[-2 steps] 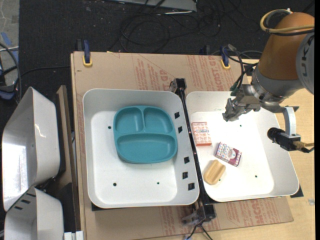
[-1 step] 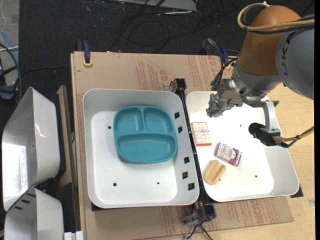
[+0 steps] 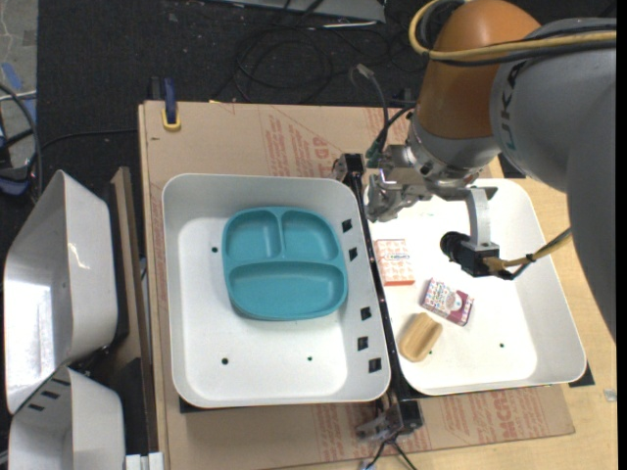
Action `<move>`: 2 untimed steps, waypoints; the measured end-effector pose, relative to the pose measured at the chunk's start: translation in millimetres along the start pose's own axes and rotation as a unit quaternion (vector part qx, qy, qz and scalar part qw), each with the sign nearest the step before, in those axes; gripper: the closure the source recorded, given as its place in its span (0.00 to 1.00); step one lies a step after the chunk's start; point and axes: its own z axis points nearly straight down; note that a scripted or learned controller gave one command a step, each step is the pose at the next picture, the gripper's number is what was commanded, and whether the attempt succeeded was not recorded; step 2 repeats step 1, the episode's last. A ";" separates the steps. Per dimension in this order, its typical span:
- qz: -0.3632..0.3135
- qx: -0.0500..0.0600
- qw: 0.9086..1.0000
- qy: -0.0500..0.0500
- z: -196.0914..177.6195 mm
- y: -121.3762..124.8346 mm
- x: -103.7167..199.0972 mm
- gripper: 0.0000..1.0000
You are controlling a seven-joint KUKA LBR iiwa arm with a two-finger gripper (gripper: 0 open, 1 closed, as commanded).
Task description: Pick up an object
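My gripper [image 3: 389, 202] hangs over the far left corner of the right bin [image 3: 549, 292], under the orange band of the arm. Just in front of it lies a small white box with red print [image 3: 394, 260], flat on the bin floor. A purple and pink packet [image 3: 448, 302] lies further forward, and a tan bread-like piece [image 3: 419, 338] sits nearest the front. None of the three objects touches the gripper.
The left bin [image 3: 196, 351] holds a teal divided plate [image 3: 284, 262]. The wall between the two bins runs right beside the gripper. A black part on a cable [image 3: 468, 254] hangs from the arm over the right bin. White tubs [image 3: 54, 272] stand at far left.
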 end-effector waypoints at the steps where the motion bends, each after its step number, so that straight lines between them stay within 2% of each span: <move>1: 0.001 0.001 1.000 0.000 18.3 23.0 47.9 1.00; 2: 0.001 0.001 1.000 0.000 18.3 23.0 47.9 1.00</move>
